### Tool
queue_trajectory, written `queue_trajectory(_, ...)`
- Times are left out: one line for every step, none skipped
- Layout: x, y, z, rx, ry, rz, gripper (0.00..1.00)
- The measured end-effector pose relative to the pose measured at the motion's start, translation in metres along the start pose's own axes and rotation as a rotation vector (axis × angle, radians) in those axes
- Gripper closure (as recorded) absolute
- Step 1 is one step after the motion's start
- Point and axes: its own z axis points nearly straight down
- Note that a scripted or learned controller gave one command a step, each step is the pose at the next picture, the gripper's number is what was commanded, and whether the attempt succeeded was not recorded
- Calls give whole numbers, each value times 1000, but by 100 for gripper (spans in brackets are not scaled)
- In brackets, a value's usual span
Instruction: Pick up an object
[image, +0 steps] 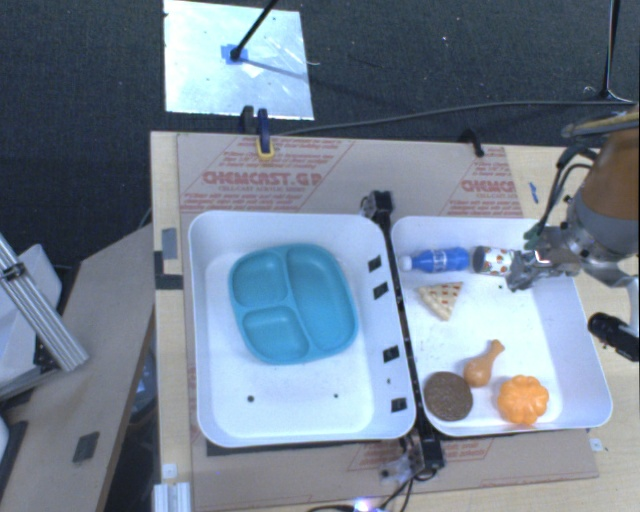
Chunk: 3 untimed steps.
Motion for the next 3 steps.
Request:
queue_trajectory(43,4,-4,0,1,-2,100)
queue_trajectory(89,12,-11,0,1,-4,100)
queue_trajectory(147,18,-2,1,2,-5,100)
